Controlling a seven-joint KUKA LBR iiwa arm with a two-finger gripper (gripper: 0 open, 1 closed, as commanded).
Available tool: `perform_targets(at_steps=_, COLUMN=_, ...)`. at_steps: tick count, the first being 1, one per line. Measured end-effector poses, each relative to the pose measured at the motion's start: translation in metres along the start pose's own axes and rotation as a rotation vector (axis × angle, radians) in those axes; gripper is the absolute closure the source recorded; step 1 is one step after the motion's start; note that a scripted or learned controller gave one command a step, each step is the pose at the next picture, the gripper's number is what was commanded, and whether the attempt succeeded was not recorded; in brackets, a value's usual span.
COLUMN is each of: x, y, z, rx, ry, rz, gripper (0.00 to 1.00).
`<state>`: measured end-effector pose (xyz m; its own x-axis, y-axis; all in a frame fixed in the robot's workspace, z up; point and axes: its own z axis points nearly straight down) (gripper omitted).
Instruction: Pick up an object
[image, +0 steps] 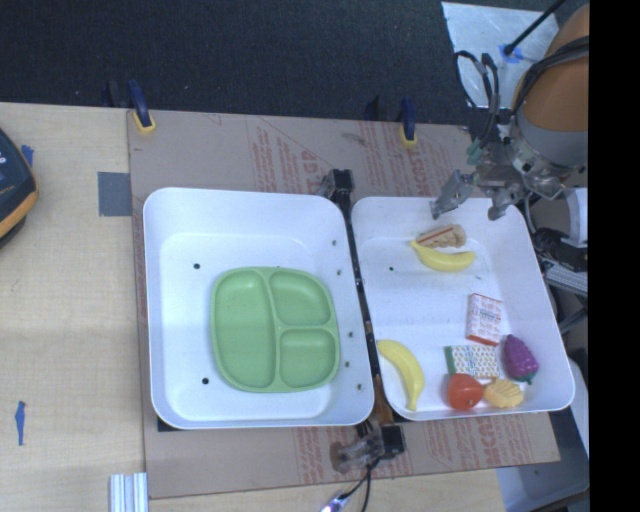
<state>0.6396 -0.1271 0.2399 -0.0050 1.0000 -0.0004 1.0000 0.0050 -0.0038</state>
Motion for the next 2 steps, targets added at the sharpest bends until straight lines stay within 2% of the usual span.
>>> perform_targets(at_steps=1, x=-0.016, y=0.005, z=0.120, rx=0.002, ry=-0.001, rz=0.000, gripper=0.00)
perform_targets(at_steps=2, x=-0.038, y=-0.122, z=0.138, rx=-0.002, ry=-0.002, rz=0.002, gripper=0.00)
